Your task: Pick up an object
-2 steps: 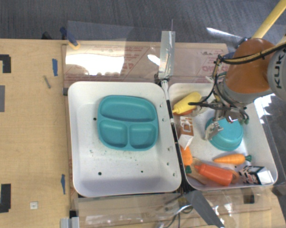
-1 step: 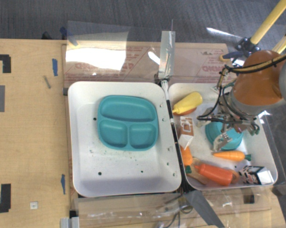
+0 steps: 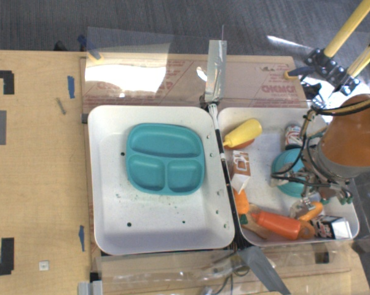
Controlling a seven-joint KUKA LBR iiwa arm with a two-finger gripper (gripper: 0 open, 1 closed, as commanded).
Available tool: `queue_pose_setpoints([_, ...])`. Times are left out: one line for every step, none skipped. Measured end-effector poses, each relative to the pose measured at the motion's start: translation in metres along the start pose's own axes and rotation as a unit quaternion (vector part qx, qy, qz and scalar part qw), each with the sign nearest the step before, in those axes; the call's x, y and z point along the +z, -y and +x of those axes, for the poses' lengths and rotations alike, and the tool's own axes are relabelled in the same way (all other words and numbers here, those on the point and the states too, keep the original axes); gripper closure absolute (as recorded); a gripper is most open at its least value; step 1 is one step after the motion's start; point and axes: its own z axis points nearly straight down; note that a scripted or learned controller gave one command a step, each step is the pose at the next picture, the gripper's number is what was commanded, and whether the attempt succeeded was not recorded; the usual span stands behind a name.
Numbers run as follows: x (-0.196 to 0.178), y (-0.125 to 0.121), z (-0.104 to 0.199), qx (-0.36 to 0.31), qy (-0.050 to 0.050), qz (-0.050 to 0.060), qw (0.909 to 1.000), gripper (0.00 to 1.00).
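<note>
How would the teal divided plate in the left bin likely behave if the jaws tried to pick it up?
The teal divided plate looks like moulded plastic, so probably stiff and light. It lies flat on the left bin floor with a low rounded rim, so jaws may find little to pinch. Its smooth surface could slip, and a push would likely slide it rather than tip it.

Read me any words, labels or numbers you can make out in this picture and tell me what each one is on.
Nothing can be read for certain.
Red print on the clear sheet behind the bins: mirrored and blurred, illegible.
Brown and white packet in the right bin: markings too small to read.
Small box by the arm: label blurred.
</note>
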Motion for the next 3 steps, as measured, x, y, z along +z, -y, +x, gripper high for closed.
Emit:
queue_pose_setpoints([0.0,-0.002,0.0,-0.003,0.001,0.002,1.0,0.0])
queue_pose_setpoints([-0.001,-0.013,0.003,0.019,0.005,0.004,0.9998,0.0])
queue_pose_setpoints([-0.014,-0.013,0.0,0.019,0.009,0.005,0.9998,1.0])
